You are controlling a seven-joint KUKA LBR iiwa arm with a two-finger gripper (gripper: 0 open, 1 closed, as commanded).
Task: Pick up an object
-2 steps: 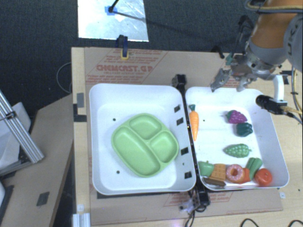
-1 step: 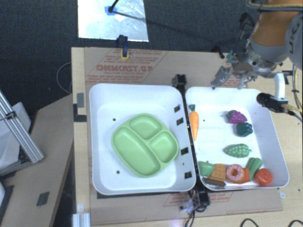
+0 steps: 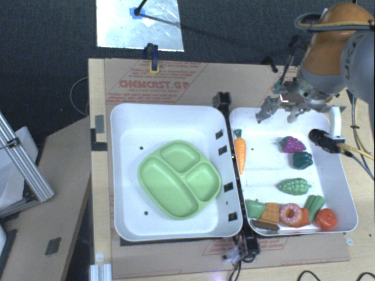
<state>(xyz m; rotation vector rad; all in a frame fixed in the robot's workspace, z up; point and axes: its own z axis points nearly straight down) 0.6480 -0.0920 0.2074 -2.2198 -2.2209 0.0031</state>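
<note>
My gripper [image 3: 277, 115] hangs over the far end of the right bin [image 3: 345, 183], open, with nothing between its fingers. Toy foods lie in that bin. An orange carrot [image 3: 239, 151] rests against the left wall. Purple grapes [image 3: 291, 144] and a dark green vegetable [image 3: 302, 160] sit just in front of the gripper, toward the near side. A light green knobbly piece [image 3: 293, 185] lies mid-bin. Along the near edge are a green piece [image 3: 254, 206], a tan waffle [image 3: 270, 213], a pink donut [image 3: 290, 214], a green pepper [image 3: 314, 203] and a red tomato [image 3: 326, 218].
The left bin [image 3: 126, 157] holds a light green divided plate [image 3: 179, 179]. Black clips [image 3: 222, 100] run along the joint between the bins. A foil sheet [image 3: 139, 16] lies beyond the bench, and a metal frame [image 3: 20, 163] stands at the left.
</note>
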